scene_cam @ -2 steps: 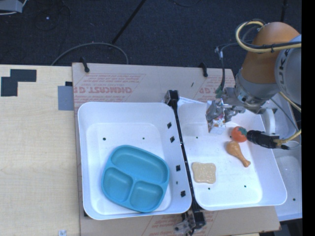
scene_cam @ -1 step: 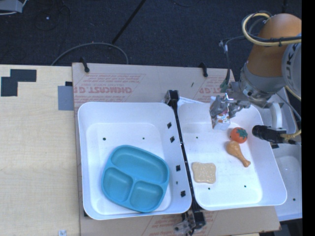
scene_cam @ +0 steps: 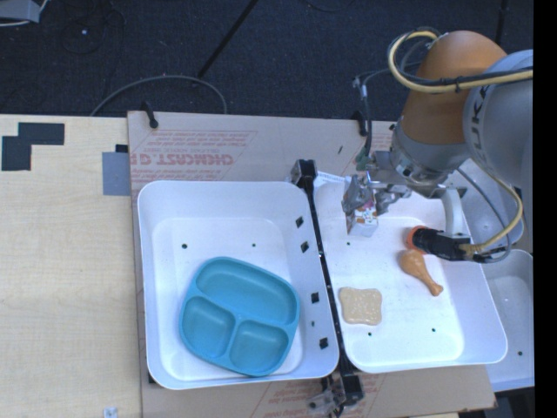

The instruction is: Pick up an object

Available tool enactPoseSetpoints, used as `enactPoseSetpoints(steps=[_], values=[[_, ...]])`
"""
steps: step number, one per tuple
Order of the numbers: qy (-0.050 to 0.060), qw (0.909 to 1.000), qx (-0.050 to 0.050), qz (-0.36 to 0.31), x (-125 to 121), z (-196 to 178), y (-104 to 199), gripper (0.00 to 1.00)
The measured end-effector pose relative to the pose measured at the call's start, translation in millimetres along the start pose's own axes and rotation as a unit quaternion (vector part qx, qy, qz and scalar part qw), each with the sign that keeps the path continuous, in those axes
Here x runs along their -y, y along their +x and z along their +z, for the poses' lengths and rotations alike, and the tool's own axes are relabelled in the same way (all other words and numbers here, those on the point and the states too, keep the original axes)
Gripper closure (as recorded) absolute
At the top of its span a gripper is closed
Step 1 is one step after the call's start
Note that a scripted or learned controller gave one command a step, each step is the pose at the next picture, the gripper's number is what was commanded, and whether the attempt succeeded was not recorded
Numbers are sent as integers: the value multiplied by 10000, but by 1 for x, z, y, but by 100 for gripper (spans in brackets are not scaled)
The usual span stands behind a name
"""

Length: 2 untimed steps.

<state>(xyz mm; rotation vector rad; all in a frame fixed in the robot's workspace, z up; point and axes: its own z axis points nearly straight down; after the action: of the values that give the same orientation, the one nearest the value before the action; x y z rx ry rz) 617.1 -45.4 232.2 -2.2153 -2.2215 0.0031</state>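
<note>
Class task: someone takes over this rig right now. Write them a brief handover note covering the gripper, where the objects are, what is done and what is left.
Gripper: over the far part of the right white bin; a small white carton-like block sits at its tip, but whether it is gripped cannot be told.
Objects: tan chicken-drumstick toy and flat beige bread-slice toy lie in the right bin; blue three-compartment plastic tray lies in the left white bin.
Done: no confirmed pick.
Left: secure and lift one object.

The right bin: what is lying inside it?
Inside the right bin lie a toast slice, a chicken drumstick and a small carton under the pincer. The arm covers the far corner.
</note>
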Motion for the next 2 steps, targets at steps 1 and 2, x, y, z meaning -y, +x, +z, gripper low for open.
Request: enactPoseSetpoints(steps=[1, 2], values=[[9, 10000, 2, -3, 13, 12, 48, 100], [-7, 10000, 6, 1, 18, 0, 95, 100]])
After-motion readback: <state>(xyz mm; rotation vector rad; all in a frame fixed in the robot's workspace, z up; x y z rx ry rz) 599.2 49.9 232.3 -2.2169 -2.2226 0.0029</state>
